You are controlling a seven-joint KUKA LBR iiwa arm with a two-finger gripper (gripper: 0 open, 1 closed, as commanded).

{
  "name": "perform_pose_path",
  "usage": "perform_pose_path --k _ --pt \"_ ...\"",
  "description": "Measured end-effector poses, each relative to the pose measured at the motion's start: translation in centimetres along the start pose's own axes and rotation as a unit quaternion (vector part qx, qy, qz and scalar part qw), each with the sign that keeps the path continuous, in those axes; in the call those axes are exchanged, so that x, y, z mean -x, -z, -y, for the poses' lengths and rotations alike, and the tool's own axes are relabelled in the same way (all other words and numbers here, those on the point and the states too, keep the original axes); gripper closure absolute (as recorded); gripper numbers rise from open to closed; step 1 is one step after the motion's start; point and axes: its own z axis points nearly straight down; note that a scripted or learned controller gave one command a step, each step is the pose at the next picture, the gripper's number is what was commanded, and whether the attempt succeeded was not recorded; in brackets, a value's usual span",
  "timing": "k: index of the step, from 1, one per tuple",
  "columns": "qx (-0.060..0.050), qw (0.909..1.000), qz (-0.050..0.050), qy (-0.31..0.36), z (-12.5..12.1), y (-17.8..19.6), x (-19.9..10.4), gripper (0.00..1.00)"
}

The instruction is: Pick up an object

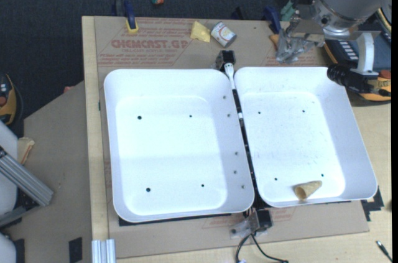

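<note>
A small tan wedge-shaped object (pixel 308 189) lies in the right bin (pixel 348 131), close to its near wall. The left bin (pixel 118 131) shows only bare white floor with a few dark dots. My gripper (pixel 292 49) hangs above the brown board just beyond the far wall of the right bin, well away from the tan object. Nothing can be seen held in it.
Behind the bins, a yellow scrap (pixel 200 32) and a small white box (pixel 222 34) lie on the board. Blue clamps (pixel 130 16) stand at the board's far edge. A black clip (pixel 227 60) sits where the two bins meet.
</note>
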Motion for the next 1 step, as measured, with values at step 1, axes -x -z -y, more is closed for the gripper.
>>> perform_pose_path --k 1 --pt "0.000 1.0000 0.000 -0.001 1.58 5.24 -0.08 1.00"
